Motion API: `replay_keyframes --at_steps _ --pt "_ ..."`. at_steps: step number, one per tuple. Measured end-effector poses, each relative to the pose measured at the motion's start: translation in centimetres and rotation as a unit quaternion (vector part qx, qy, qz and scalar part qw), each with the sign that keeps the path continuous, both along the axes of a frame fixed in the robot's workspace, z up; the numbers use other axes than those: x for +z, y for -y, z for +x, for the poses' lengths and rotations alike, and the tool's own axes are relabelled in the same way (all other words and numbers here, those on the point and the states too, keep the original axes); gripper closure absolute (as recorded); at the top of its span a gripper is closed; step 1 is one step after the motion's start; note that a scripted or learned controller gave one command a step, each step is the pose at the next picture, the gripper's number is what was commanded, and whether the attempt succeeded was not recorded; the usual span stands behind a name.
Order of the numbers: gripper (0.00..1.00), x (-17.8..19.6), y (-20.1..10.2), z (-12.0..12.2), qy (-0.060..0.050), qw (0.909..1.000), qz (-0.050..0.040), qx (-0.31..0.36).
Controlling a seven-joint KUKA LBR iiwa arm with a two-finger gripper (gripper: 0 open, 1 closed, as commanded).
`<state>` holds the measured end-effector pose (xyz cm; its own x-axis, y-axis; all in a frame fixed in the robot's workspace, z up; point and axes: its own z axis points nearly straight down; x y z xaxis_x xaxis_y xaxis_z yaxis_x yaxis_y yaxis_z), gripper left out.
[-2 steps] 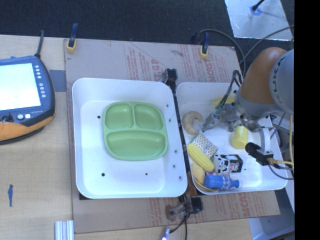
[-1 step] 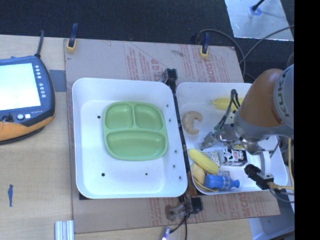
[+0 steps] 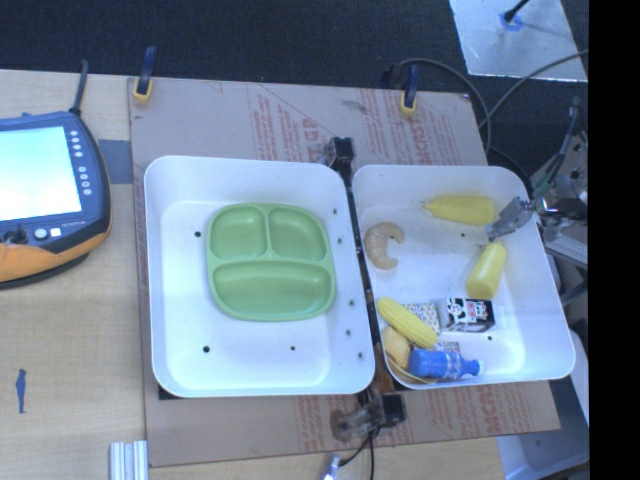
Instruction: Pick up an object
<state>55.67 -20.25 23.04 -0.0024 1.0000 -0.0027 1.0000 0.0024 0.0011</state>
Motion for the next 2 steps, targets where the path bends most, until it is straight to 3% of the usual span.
replay_keyframes --at_steps 1,2 --pt "0.00 -13.9 0.9 0.0 -0.003 1.0000 0.0014 0.001" --pt "1.00 -12.8 1.0 0.1 -0.002 1.0000 0.0009 0.002"
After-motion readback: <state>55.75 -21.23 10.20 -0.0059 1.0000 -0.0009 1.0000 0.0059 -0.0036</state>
